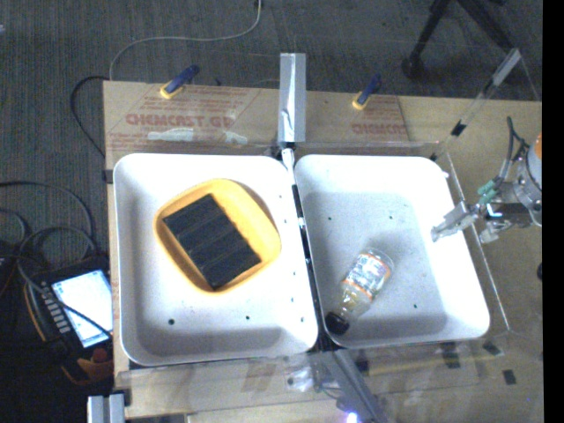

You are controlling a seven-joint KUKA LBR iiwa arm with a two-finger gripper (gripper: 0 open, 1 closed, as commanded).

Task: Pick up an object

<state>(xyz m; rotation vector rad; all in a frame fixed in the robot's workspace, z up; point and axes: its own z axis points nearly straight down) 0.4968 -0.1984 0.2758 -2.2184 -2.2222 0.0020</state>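
Note:
A clear plastic bottle (362, 282) with an orange label and a black cap lies tilted in the right bin (397, 183), near its front left corner, cap toward the front. A yellow dish (218, 233) holding a black ribbed pad (212, 240) rests in the left bin (141, 298). My gripper (449, 224) hangs over the right bin's right edge, up and to the right of the bottle and well apart from it. Nothing shows in its grasp.
A metal post (292, 104) stands at the back between the bins. Two blue-and-yellow clamps (179, 81) (367, 92) hold the board behind. A tablet (79, 307) and cables lie on the floor at left. A chair base (441, 11) is at the back right.

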